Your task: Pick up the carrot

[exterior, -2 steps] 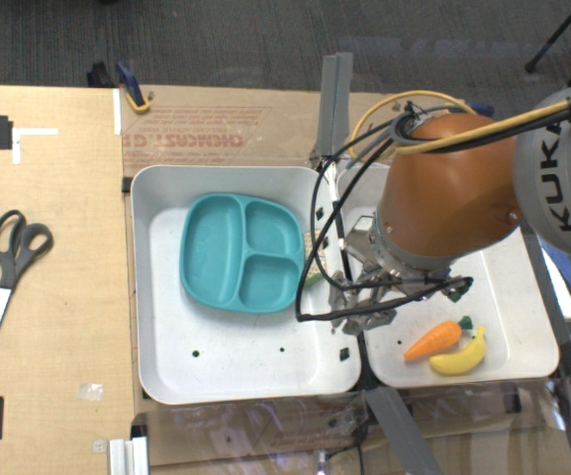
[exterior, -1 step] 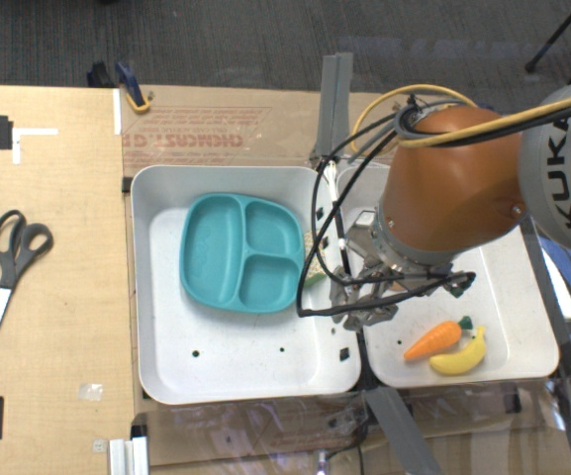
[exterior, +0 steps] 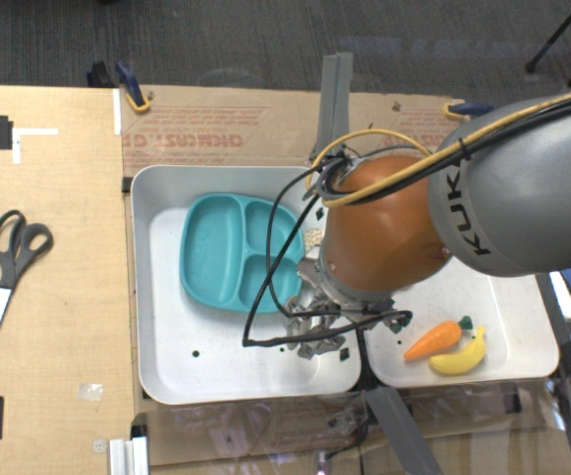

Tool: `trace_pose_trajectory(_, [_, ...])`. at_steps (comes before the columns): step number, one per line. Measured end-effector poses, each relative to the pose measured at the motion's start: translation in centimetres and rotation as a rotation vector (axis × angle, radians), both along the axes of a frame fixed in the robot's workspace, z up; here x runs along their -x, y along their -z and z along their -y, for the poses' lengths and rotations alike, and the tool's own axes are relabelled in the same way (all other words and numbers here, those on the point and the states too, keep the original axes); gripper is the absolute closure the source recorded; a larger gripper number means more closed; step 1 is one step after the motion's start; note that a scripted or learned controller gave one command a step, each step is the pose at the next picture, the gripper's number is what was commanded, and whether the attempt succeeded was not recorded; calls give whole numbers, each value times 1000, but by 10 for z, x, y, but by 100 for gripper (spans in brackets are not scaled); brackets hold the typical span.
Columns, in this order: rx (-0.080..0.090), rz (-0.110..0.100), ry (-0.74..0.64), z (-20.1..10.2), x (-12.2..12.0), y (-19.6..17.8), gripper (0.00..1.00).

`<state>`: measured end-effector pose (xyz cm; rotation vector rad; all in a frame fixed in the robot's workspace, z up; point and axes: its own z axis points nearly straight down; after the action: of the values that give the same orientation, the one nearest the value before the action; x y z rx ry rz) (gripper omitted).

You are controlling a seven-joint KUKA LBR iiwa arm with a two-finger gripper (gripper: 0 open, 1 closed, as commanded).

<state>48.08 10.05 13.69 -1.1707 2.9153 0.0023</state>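
The carrot [exterior: 433, 339], orange with a small green top, lies in the right bin [exterior: 523, 359] near its front edge, tilted, and touches a yellow banana [exterior: 460, 357] just in front of it. My gripper [exterior: 315, 336] hangs under the orange wrist band over the front right corner of the left bin [exterior: 166, 364], close to the divider between the bins. It is well left of the carrot, with black cables looping around it. Its fingers are hidden in the clutter of metal and cable.
A teal divided plate [exterior: 221, 255] lies in the left bin, partly under the arm. Scissors [exterior: 8, 255] rest on the wooden bench at the far left. The big grey arm covers most of the right bin.
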Motion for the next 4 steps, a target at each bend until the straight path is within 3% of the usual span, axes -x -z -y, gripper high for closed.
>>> trace_pose_trajectory(1, [0,3,462,-65,-4,-37,100])
trace_pose_trajectory(2, [0,0,-294,-43,-18,45,100])
trace_pose_trajectory(3, [-1,3,-89,-117,-33,14,100])
trace_pose_trajectory(4, [-2,6,285,-106,-147,-3,100])
